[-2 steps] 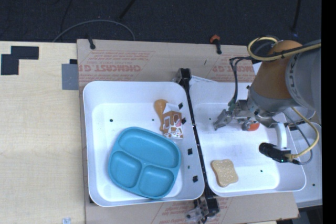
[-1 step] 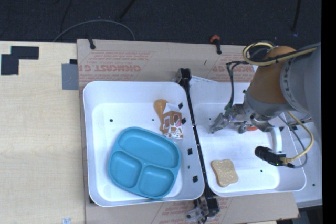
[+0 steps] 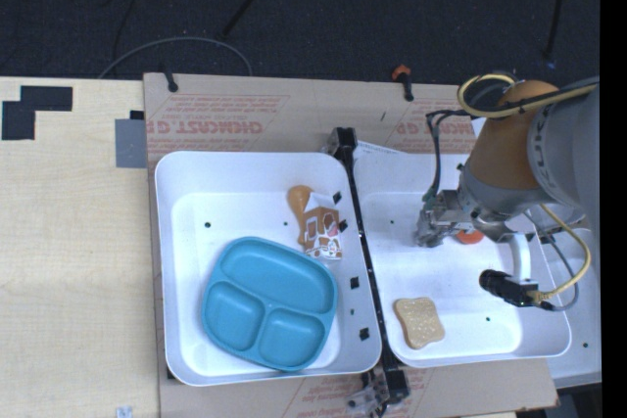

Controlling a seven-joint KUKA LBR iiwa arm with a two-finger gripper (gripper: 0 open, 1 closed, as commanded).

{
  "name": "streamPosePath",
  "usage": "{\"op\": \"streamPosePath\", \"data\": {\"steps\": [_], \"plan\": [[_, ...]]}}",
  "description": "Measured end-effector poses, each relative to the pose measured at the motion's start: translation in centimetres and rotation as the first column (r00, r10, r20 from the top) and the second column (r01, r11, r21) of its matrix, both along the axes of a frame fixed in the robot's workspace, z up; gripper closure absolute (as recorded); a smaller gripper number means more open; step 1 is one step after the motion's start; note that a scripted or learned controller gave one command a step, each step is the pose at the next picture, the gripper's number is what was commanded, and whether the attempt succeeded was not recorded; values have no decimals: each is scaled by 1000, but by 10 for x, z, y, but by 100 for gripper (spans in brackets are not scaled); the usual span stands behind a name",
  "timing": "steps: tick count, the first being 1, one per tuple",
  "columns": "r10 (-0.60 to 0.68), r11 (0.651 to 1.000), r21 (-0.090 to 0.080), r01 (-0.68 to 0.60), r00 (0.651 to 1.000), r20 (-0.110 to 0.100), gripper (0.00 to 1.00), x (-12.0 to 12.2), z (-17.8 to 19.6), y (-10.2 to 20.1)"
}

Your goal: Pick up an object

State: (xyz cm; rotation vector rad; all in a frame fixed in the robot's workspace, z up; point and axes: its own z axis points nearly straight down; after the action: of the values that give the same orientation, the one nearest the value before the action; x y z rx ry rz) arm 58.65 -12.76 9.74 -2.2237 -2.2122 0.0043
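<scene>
Red print on cardboard sheet [image 3: 250,117] under bins, upside down, roughly "CHEMCAST G.P. ACRYLIC", last part unsure. More red print on same sheet at bottom edge, too cut off to read. Small packet [image 3: 321,233] in left bin [image 3: 181,210] carries brown-and-white markings, illegible.

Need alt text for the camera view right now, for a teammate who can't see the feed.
The grey arm reaches from the right into the right bin, its pincer low over the floor beside a small orange object; a toast slice lies nearer the front. The left bin holds a blue divided plate, a small patterned packet and a tan piece.
</scene>
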Motion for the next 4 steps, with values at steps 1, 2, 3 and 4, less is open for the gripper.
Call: {"op": "streamPosePath", "data": {"steps": [1,2,3,4], "plan": [[7,1000,-2,-7,1000,9,100,1,64,0],[6,1000,-2,-6,1000,7,100,2,110,0],[9,1000,1,-9,1000,1,100,-12,107,57],[11,1000,1,-11,1000,2,100,-13,114,119]]}}
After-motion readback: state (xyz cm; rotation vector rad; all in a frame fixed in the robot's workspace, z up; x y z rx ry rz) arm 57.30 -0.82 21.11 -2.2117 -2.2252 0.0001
